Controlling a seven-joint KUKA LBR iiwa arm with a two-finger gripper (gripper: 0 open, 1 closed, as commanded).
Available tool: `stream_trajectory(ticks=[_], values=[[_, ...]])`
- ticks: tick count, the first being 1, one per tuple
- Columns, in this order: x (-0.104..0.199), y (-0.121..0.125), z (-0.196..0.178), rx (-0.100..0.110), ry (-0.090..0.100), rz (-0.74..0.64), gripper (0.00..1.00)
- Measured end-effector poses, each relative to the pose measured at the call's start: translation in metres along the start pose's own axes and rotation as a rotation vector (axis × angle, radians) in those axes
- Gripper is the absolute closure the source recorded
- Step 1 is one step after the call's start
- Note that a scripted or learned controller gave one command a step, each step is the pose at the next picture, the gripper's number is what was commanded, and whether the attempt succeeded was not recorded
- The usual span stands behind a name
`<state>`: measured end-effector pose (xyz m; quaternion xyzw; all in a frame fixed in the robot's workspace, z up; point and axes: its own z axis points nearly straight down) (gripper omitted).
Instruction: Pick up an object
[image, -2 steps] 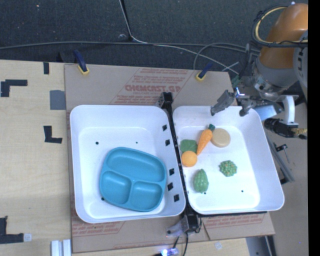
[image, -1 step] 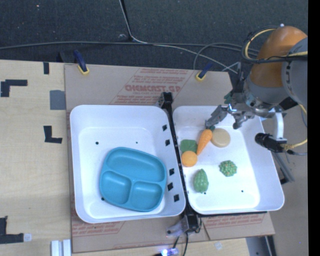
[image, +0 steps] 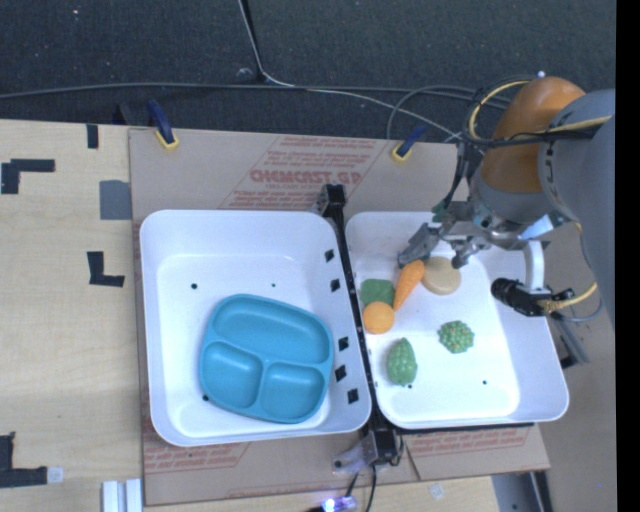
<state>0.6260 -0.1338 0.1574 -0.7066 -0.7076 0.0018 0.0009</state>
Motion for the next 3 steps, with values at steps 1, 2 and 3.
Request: stream_trajectory(ticks=[1, 2, 3], values=[[0.0, 0.008, 0.059, -0.003, -0.001, -0.001, 0.0], [0.0, 0.009, 0.046, -0.006, -0.001, -0.002, 1.0], [0.008, 0.006, -0.014, -0.007, 0.001, 0.0, 1.0]])
